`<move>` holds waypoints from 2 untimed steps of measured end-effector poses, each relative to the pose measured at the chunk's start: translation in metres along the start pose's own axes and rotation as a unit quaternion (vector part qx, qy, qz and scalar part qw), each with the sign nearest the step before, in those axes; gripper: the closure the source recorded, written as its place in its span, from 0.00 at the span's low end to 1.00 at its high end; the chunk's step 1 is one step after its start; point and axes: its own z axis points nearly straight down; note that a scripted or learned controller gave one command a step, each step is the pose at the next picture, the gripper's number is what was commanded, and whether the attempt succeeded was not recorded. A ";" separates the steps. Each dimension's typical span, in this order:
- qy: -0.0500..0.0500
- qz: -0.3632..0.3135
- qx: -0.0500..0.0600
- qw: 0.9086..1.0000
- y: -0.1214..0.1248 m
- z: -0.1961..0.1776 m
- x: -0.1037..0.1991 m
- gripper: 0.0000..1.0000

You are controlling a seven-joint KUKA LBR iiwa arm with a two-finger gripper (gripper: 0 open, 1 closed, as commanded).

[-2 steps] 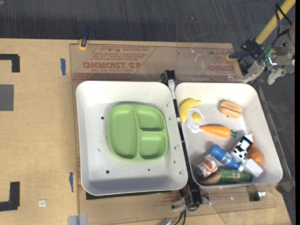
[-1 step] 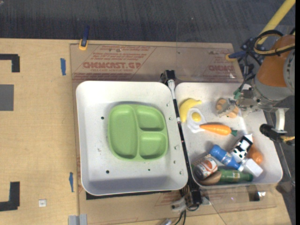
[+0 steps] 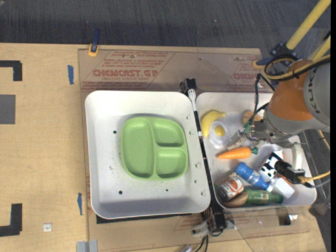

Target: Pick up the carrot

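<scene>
Carrot (image 3: 234, 153) lying flat in right bin (image 3: 304, 196), beside yellow banana (image 3: 208, 121) and blue bottle (image 3: 250, 174); gripper (image 3: 251, 136) directly above carrot's right end, open or closed state not discernible.

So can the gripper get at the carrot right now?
Probably yes. The carrot lies on top in the right bin, uncovered, with the gripper just above it; the blue bottle crowds its near side.
</scene>
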 end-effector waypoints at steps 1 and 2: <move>0.000 0.129 -0.003 0.992 -0.029 0.000 0.037 0.00; 0.000 0.322 -0.007 0.947 -0.076 -0.001 0.038 0.00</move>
